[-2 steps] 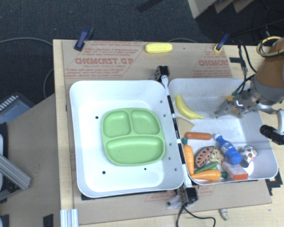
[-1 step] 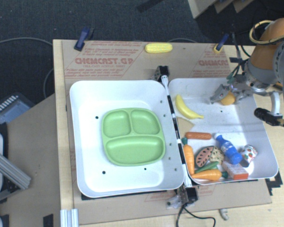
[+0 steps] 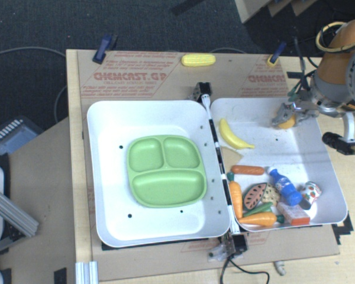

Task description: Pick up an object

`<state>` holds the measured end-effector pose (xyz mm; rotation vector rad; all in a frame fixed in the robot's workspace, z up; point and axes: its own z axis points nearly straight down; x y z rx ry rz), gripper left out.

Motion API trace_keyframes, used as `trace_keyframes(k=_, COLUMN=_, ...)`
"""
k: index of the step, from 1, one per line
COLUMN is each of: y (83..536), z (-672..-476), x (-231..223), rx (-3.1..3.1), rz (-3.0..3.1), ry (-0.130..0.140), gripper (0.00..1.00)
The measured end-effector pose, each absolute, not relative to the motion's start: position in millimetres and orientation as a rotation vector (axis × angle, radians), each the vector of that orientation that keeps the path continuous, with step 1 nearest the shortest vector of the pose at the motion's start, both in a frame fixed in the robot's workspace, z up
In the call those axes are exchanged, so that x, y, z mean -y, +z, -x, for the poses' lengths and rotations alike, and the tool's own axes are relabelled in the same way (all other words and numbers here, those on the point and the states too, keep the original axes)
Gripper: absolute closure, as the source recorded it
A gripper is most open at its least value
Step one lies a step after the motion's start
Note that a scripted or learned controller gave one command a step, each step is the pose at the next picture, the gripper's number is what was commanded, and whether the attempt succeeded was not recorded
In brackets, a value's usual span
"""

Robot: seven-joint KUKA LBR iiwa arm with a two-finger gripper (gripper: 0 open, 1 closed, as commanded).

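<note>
My gripper (image 3: 287, 118) hangs over the far right part of the right bin (image 3: 319, 152), reaching in from the right. A small yellow-orange object (image 3: 289, 123) shows between its fingers, and the fingers are shut on it. A yellow banana (image 3: 234, 136) lies near the bin's left wall. Along the bin's near side lie a red-orange sausage (image 3: 248, 170), a carrot (image 3: 235, 199), a watermelon slice (image 3: 255, 195), a blue bottle (image 3: 284, 186), a second carrot (image 3: 259, 219), a pink block (image 3: 296, 216) and a small patterned ball (image 3: 310, 189).
The left bin (image 3: 106, 158) holds a green divided plate (image 3: 165, 170). A yellow corn cob (image 3: 198, 60) lies on the cardboard behind the bins. Blue clamps (image 3: 102, 49) (image 3: 276, 53) sit at the board's far edge. A black divider (image 3: 216, 152) runs between the bins.
</note>
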<state>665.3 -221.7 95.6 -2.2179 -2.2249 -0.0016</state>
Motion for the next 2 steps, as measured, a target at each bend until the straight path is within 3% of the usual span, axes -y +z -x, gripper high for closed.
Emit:
trace_keyframes(k=1, y=178.5, z=-667.4, x=149.8, rx=2.226, rz=2.221, ry=-0.003, gripper=1.0)
trace_keyframes(k=2, y=184.6, z=-617.8, x=78.9, rx=2.222, rz=2.219, ry=0.0, gripper=1.0)
